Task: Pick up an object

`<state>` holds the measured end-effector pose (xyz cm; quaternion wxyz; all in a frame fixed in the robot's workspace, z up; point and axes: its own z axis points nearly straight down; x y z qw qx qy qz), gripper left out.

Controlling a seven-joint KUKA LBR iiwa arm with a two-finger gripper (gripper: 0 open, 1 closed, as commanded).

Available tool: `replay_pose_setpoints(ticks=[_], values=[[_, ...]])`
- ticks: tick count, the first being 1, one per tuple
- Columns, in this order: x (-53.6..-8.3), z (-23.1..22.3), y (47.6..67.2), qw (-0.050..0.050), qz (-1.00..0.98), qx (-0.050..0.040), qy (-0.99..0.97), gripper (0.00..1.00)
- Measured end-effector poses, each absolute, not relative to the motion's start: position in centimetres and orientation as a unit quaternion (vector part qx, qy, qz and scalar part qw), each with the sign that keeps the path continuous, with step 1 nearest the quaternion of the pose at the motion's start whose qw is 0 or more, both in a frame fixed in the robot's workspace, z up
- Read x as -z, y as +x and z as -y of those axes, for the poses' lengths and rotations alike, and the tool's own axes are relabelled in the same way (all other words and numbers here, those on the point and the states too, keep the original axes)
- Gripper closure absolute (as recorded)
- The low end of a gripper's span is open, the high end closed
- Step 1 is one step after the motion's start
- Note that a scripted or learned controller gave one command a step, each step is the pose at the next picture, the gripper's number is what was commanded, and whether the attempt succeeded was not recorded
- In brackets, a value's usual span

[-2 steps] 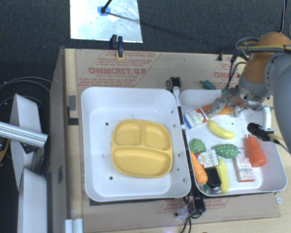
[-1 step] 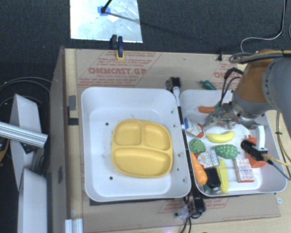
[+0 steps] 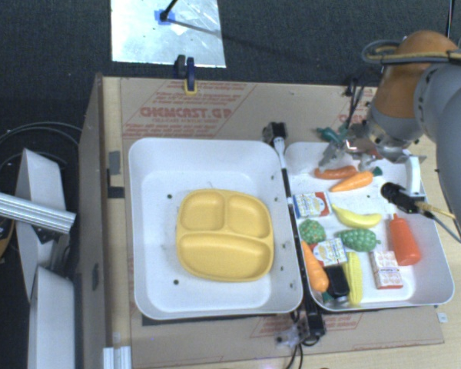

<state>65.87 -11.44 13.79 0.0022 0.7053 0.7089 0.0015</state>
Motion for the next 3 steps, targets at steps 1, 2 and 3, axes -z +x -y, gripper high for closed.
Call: replay_pose_setpoints(ticks=[1,2,3], values=[[-9.1,13.8,60.5,0.005,-0.708,-0.0046,0.706,0.00],[-9.0,10.6,56.3,0.009,-0.707,-0.0047,0.707,0.00],[-10.1,10.5,56.4,0.008,-0.707,-0.0056,0.707,1.00]])
